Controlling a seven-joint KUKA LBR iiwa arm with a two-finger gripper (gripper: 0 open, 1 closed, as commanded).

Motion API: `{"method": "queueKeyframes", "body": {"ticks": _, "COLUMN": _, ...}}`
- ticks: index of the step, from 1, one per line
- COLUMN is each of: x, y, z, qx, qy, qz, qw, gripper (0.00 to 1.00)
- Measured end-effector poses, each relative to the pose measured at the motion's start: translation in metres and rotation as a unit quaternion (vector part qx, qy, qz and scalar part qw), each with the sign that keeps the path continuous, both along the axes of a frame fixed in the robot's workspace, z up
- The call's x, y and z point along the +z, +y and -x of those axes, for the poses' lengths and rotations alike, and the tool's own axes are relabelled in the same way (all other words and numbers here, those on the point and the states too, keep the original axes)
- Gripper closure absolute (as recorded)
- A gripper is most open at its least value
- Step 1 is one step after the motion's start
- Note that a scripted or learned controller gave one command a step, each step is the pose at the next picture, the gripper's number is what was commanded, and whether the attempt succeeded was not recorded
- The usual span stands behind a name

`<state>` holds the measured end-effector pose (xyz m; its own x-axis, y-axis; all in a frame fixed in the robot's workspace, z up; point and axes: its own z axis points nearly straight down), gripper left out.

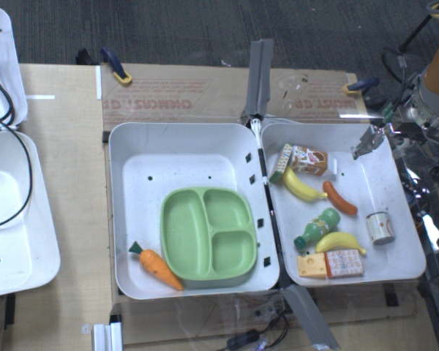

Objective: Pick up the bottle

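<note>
Camera view: my gripper (pixel 369 142) hangs at the right bin's (pixel 402 269) two o'clock rim; I cannot tell its state. The green bottle (pixel 317 229) lies untouched toward six o'clock, everything left to do. Count: two bananas (pixel 303 186), one sausage (pixel 339 198), one can (pixel 380 228).

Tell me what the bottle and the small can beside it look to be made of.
The bottle looks like moulded plastic, probably a toy: solid green body and cap, slight sheen, pale label. The can looks metallic, with a dull silvery side and a darker top, though at this size silver-coloured plastic is just as possible.
</note>
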<state>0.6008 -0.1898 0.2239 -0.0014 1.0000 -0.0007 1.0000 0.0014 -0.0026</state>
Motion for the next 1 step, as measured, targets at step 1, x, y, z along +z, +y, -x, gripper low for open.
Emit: {"method": "queueKeyframes", "body": {"ticks": 1, "x": -0.0921, "y": 0.0481, "z": 0.0576, "qx": -0.214, "qy": 0.001, "qz": 0.0003, "qw": 0.9767, "gripper": 0.00}}
